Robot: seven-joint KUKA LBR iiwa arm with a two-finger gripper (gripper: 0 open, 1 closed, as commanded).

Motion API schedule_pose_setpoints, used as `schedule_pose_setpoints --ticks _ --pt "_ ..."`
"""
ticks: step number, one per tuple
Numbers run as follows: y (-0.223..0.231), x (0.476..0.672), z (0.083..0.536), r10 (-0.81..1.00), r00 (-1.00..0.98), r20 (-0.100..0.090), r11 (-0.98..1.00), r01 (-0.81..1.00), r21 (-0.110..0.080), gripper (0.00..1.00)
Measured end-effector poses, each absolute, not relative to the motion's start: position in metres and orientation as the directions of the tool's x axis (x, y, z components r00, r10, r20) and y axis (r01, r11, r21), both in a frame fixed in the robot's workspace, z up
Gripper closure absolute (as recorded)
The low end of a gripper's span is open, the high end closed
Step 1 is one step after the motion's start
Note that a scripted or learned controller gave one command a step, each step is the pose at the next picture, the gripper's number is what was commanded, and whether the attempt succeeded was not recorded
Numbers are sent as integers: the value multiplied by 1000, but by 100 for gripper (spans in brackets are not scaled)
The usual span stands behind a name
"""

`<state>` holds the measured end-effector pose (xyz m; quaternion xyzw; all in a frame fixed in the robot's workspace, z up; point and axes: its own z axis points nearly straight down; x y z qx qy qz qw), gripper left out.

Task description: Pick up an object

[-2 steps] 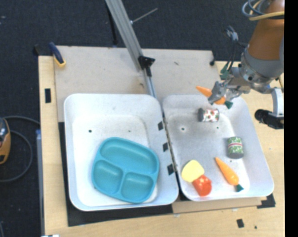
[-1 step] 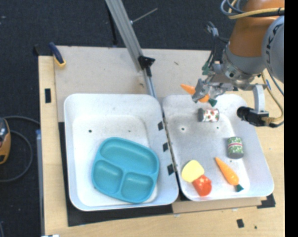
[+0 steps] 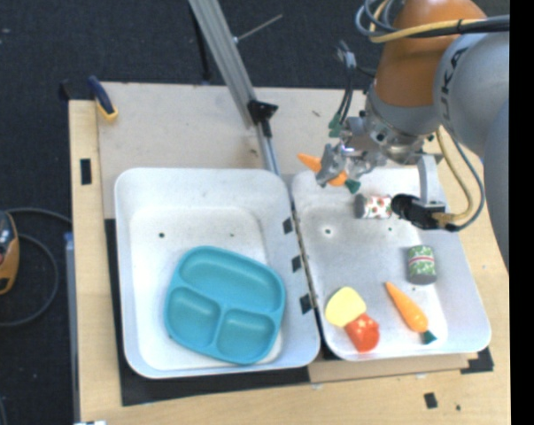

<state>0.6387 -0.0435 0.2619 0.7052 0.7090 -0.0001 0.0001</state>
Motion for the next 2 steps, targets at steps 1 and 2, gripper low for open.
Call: schedule_pose_setpoints --ticks 1,2 --pt "13 647 267 1000 -8 1 8 1000 2 100" --pt "56 658 250 1000 -6 -1 6 1000 1 100"
